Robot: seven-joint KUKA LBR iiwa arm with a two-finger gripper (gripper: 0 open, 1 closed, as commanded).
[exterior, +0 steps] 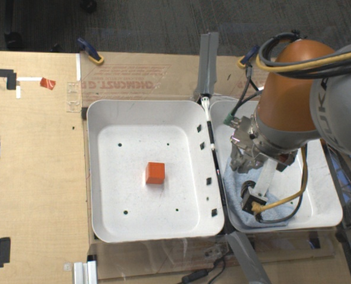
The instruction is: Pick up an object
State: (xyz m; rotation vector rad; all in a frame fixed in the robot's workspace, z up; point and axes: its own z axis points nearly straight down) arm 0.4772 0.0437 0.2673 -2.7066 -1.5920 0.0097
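Your flat tan worktop (33, 158) carries two shallow, smooth white bins with rounded corners. The left bin (122, 188) holds a small orange-red cube (155, 173) near its middle. The metal tool (245, 161) hangs over the right bin (324, 209), and you cannot tell whether it is wide or narrow.

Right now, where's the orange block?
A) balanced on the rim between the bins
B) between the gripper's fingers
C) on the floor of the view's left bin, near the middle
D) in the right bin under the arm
C: the orange block sits near the middle of the left bin, apart from the gripper, which is over the right bin.
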